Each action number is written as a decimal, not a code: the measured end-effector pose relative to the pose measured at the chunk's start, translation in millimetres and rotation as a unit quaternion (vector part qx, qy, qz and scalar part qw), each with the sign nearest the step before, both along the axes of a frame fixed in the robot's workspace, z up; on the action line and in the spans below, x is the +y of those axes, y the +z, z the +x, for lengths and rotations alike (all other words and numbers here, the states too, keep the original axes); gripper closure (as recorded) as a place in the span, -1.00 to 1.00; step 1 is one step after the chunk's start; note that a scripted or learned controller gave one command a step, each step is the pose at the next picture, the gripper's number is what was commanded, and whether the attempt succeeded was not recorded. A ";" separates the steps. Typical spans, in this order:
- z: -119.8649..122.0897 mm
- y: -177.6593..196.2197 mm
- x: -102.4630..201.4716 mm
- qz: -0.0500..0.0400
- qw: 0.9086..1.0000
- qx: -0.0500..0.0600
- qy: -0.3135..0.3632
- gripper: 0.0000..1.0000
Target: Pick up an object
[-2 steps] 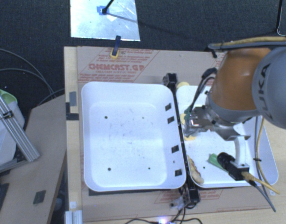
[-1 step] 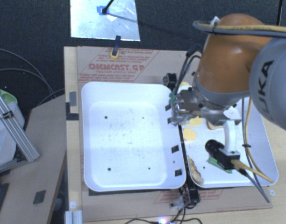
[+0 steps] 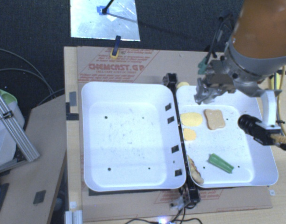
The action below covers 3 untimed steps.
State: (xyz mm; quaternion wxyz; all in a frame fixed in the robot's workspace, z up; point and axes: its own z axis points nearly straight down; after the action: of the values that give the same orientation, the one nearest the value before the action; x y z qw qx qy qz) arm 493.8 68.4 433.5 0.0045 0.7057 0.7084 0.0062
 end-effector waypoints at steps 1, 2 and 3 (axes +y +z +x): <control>-7.1 59.9 48.9 0.001 1.000 0.003 0.003 1.00; -7.8 46.4 136.4 0.000 1.000 0.007 0.004 1.00; -6.3 58.9 131.3 0.000 1.000 0.005 0.003 1.00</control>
State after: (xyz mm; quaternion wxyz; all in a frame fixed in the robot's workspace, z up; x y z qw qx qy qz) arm 487.5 199.7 492.5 0.0010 0.7035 0.7107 0.0031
